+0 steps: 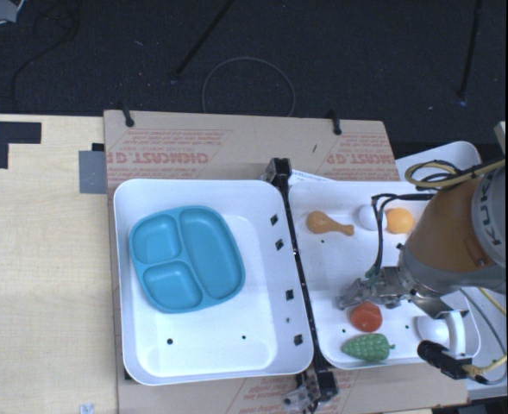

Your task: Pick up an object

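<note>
1. My hand [363,294] hangs low in the right bin [340,257], touching or just above the tomato [366,317].
2. Finger state: I cannot tell.
3. Nothing is lifted yet; grasp and raise remain.

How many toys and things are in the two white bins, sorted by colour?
Blue: 1, the divided plate in the left bin
Tan: 1, the drumstick-shaped toy
Orange: 1, the round fruit
Red: 1, the round toy by the gripper
Green: 1, the bumpy toy
Total: 5, four of them in the right bin
</note>
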{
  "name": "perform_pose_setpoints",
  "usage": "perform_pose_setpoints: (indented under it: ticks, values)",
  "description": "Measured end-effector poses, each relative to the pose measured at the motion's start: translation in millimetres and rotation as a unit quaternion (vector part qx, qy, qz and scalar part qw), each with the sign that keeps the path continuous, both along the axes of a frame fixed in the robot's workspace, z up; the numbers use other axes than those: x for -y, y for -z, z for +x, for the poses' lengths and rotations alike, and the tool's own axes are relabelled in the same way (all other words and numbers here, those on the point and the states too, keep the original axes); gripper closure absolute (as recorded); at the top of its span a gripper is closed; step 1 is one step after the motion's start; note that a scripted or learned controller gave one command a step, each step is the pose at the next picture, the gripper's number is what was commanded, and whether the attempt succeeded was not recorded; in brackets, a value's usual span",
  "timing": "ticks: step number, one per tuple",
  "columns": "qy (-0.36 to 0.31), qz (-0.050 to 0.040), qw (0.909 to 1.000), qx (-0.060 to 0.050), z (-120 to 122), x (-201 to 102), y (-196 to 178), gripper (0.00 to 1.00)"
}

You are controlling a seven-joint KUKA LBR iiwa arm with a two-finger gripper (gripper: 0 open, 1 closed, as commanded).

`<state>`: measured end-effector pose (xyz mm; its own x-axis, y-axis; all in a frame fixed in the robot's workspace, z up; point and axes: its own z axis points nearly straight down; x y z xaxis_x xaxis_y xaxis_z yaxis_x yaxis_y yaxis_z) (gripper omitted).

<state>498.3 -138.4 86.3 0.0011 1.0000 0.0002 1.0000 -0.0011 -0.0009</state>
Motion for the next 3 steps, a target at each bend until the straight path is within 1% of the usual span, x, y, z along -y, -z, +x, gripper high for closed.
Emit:
perform_pose_setpoints:
  ticks: [1,2,3]
  values:
    - [0.003,0.0003,1.0,0.0,0.4,1.4,-11.7,1.0]
    - [-0.001,-0.0003,1.0,0.002,0.3,-0.3,-74.4,1.0]
    - [-0.001,-0.0002,1.0,0.001,-5.0,-4.5,-120.1,1.0]
